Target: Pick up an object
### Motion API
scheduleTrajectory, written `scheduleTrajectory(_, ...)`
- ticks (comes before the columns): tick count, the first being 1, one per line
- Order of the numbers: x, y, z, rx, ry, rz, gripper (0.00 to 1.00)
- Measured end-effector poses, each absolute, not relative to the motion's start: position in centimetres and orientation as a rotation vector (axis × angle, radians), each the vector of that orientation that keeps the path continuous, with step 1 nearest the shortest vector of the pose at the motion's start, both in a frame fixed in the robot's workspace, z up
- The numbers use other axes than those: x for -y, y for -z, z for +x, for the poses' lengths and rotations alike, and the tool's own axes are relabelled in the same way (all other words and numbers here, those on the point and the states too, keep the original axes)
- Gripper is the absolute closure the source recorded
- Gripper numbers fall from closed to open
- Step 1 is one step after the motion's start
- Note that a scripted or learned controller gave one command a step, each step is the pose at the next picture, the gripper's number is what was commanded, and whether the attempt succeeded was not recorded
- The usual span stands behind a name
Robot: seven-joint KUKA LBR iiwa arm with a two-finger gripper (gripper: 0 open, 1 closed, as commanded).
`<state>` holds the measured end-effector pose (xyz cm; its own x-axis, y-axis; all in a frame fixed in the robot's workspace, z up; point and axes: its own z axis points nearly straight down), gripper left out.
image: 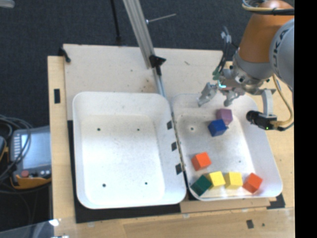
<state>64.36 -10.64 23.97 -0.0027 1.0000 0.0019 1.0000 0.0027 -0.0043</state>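
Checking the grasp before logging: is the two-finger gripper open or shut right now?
Open. The two-finger gripper hangs over the right white bin with its fingers spread and nothing between them, above the purple cube.

Both shallow bins look like smooth white plastic with a faint sheen; the right bin (257,148) below the gripper (218,97) is cleaner than the left bin (84,148), whose floor is peppered with dark specks. The gripper's fingers appear to be dull grey metal. Just under it, the purple block (225,115) and blue block (217,128) look matt and solid. The bench top (109,66) resembles pale unfinished wood or board. The slanted rail (138,26) to the gripper's left is brushed aluminium.
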Motion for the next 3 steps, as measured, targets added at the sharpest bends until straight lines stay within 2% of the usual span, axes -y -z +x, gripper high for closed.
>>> scheduleTrajectory(1, 10.6, -24.3, 64.4, 2.225, 0.002, -2.217, 0.0)
scheduleTrajectory(2, 10.8, -18.0, 64.6, 2.219, -0.009, -2.222, 0.0)
scheduleTrajectory(3, 10.2, -12.1, 64.5, 2.222, -0.007, -2.22, 0.0)
